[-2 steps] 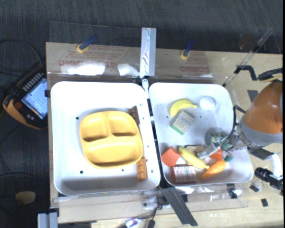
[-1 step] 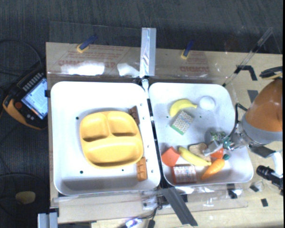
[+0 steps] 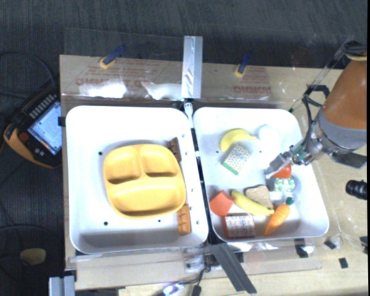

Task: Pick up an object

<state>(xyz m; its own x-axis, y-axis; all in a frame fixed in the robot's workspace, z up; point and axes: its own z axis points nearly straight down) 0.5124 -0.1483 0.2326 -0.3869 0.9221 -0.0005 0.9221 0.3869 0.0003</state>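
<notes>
Fingers [image 3: 280, 163] are showing as one grey slanted bar, so whether they are spread or pressed together cannot be told. They are reaching in from the right, with the tip pointing left and slightly near, over the right half of the right bin [image 3: 308, 224].

The bench [image 3: 74, 66] is carrying that bin and the left bin [image 3: 80, 227] side by side, their inner walls touching. A yellow divided plate [image 3: 145, 179] is taking up the middle of the left bin, leaving a bare white floor all around it.

In the right bin, things are crowding along the near wall. A can [image 3: 239, 226] is lying on its side with its long axis running left to right. A carrot [image 3: 277, 219] is slanting with its thick end far and right, leaning toward the near wall. A toy banana [image 3: 250, 202] is lying with its long axis running from far left to near right, and a bread slice [image 3: 258, 194] is touching it.

A small red object [image 3: 284, 172] is sitting just near of the grey bar, close behind its tip, not visibly between anything. It is too small for its long axis to be read.

Open floor is lying left of the tip toward a green-and-white block [image 3: 237, 158], and along the far wall around a white ball [image 3: 266, 132].
</notes>
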